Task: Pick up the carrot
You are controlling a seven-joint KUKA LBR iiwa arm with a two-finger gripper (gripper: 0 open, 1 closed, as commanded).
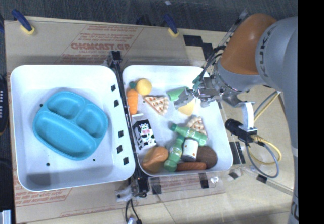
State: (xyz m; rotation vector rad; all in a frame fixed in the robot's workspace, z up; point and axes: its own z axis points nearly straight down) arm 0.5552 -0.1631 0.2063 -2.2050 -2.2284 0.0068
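Starting at the near edge of the right bin (pixel 223 139): a brown sausage (pixel 191 166) lies along the front wall, with a tan bread roll (pixel 154 157) to its left and a dark brown round piece (pixel 206 155) to its right. Just behind these, a green bottle (pixel 174 153) lies tilted, touching a small white-and-brown jar (pixel 190 149). A black-and-white milk carton (pixel 144 134) sits against the left wall. A pizza slice (pixel 196 124) lies mid-bin.

Carrot (pixel 132 100): orange, lying flat against the left wall of the right bin, well apart from the gripper. Long axis runs near to far along the wall, green top at the far end, narrow tip toward the carton. A yellow lemon (pixel 144 86) sits just beside its top; a second pizza slice (pixel 157 104) lies just to its right.

Left bin (pixel 20 117) holds a blue divided plate (pixel 71 124).

Arm enters from the right, orange band (pixel 243 46) above the wrist, forearm angled down into the far right part of the right bin. Gripper (pixel 195 94) points left, low over the bin; finger spread cannot be judged. A green piece (pixel 176 94) and a pale yellow piece (pixel 186 108) lie right beside it.

Cardboard covers the counter (pixel 91 41) beyond the bins, with blue clamps (pixel 23 21) at the far edge.
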